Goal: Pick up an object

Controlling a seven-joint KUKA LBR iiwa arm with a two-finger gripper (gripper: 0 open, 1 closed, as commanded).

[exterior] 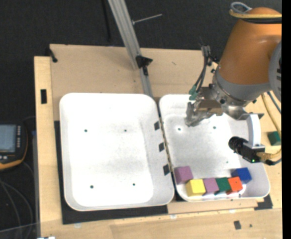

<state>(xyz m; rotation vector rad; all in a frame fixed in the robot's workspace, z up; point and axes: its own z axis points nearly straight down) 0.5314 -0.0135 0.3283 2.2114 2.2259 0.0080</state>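
Several small blocks lie along the near edge of the right bin [205,143]: a purple block [183,173], a yellow block [196,186], a second purple block [211,184], a green block [223,184], an orange block [234,184] and a blue block [242,175]. My gripper [194,114] hangs over the far part of the right bin, well above and behind the blocks. I see nothing held beneath it.
The left bin [110,148] sits beside the right one, with black clips [161,147] along their shared edge. A slanted metal rod [128,34] crosses the back. A small screen device [3,141] lies off the bench at left.
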